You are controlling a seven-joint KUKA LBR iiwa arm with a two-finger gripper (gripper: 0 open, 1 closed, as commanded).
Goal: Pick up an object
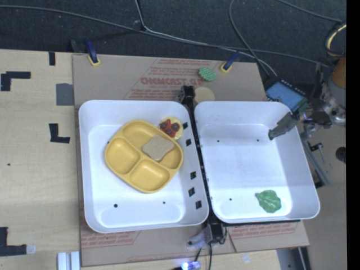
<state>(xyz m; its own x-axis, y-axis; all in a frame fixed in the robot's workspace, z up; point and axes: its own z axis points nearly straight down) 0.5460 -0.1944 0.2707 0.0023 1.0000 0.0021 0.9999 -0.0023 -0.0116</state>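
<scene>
Your gripper (279, 131) sits over the right bin's (247, 108) far right rim; can't tell if it's open or closed, nothing seen in it. Green object (268, 200) lies in that bin's near right corner, close to the walls; bare floor between. Left bin (95, 207) holds a yellow divided tray (126, 156) with a brown slice (157, 147) on it, and a red-topped piece (170, 127) touching its far edge.

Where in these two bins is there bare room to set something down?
Most of the right bin floor lies bare, between its left wall and the green lump in its near right corner. The left bin is crowded: the yellow tray fills its middle, leaving a bare strip along the near wall.
</scene>
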